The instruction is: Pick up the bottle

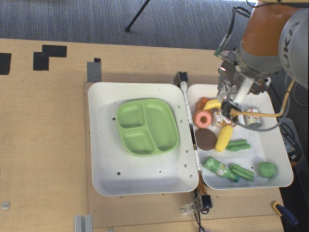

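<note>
A green bottle (218, 168) with a pale label lies on its side near the front edge of the right bin (277, 144). My gripper (227, 94) hangs over the back part of that bin, above a yellow banana (211, 105) and a pink donut (203, 119). It is well behind the bottle and apart from it. The arm covers the gripper's tips from this angle.
The right bin also holds a corn cob (224, 137), a brown cookie (206, 138), a silver can (252, 119), green pods (237, 145) (244, 172) and a green ball (266, 168). A green divided plate (147, 126) sits in the left bin (104, 168).
</note>
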Controlling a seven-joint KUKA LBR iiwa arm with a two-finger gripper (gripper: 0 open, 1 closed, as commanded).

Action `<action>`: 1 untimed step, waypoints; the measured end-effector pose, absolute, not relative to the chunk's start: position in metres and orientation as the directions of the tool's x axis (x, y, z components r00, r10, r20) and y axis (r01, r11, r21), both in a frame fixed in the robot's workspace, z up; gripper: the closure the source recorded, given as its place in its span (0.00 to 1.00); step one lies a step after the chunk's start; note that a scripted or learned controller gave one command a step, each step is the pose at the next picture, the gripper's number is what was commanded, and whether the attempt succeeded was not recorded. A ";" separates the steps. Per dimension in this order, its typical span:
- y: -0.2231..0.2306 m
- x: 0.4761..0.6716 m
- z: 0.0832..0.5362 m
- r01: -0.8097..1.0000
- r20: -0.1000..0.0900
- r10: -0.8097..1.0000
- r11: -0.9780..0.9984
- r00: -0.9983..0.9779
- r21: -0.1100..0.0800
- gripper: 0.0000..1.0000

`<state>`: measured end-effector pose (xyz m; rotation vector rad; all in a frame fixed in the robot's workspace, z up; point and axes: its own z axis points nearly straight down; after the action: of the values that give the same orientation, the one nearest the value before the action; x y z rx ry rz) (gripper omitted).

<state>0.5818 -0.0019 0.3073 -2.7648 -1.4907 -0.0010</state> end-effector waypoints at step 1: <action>-0.056 0.542 0.393 0.984 0.000 0.984 -0.179 0.179 0.005 1.00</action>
<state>0.5419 -0.0556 0.3928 -2.4149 -2.0151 -0.0046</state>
